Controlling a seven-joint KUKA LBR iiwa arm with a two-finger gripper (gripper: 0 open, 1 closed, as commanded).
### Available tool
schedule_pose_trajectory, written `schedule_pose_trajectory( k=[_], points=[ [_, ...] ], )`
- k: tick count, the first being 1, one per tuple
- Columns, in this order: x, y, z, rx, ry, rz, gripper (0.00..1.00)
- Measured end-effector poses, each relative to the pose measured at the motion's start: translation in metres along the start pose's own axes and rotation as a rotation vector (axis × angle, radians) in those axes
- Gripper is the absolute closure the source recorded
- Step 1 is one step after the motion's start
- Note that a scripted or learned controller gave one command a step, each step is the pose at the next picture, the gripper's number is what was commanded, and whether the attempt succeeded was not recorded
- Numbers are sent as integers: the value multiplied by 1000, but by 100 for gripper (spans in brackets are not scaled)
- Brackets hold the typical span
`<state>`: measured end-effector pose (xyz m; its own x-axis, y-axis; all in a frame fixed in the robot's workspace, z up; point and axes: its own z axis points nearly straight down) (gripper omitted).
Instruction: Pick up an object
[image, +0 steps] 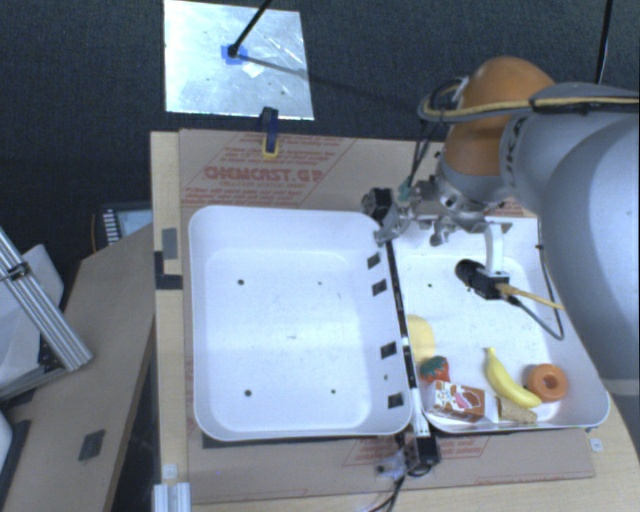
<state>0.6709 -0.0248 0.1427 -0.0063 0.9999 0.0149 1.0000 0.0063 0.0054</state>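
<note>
Several items clustered at the near end of the right bin (440, 290), banana (505, 378) just beside an orange ring (547, 381). End effector (437, 222) over the far end, opening impossible to tell. Best centred across the banana's middle before descending.

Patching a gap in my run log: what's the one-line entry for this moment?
hand over far end of right bin | banana, orange ring, small carton lying at its near end | pick pending

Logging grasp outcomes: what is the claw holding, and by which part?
Nothing visibly. The claw hangs over the right bin's far end; the banana, orange ring and carton lie apart from it at the near end.
</note>
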Motion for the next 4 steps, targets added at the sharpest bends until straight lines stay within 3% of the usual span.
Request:
schedule_pose_trajectory(
  k=[1, 2, 3, 4],
  points=[
    [17, 2, -12, 0, 27, -14, 100],
    [64, -69, -43, 6, -13, -3, 100],
    [117, -39, -170, -9, -12, -4, 100],
    [178, -86, -97, 13, -13, -5, 100]
  ],
)
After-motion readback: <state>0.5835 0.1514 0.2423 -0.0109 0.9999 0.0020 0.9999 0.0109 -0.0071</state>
